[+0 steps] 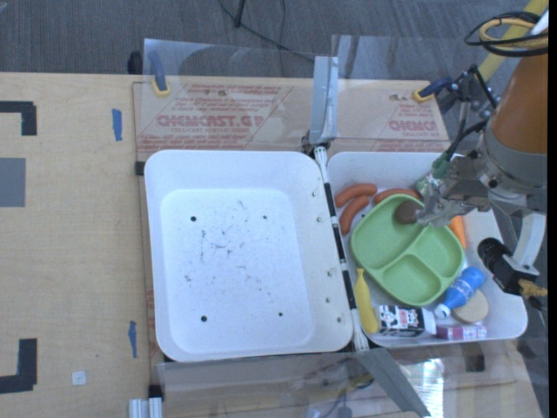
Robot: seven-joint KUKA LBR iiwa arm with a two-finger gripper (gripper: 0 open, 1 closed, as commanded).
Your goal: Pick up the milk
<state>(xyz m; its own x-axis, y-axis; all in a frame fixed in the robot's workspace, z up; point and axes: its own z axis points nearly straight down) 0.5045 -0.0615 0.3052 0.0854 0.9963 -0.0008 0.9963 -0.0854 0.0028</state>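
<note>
Black-and-white cow-print milk carton (401, 319) lying at 6 o'clock of green sectioned plastic plate (409, 252). Tool (424, 209) at 12 o'clock; spread or pressed, cannot tell. Risk: snagging plate instead.

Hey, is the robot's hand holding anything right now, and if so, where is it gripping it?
It cannot be told. The hand sits low over the far rim of the green divided plastic plate, but nothing shows clearly in its grip. The black-and-white milk carton lies apart, at the near wall.

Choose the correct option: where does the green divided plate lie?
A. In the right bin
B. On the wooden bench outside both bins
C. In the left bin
A: the green divided plate lies in the right bin, among the other items there.
</note>
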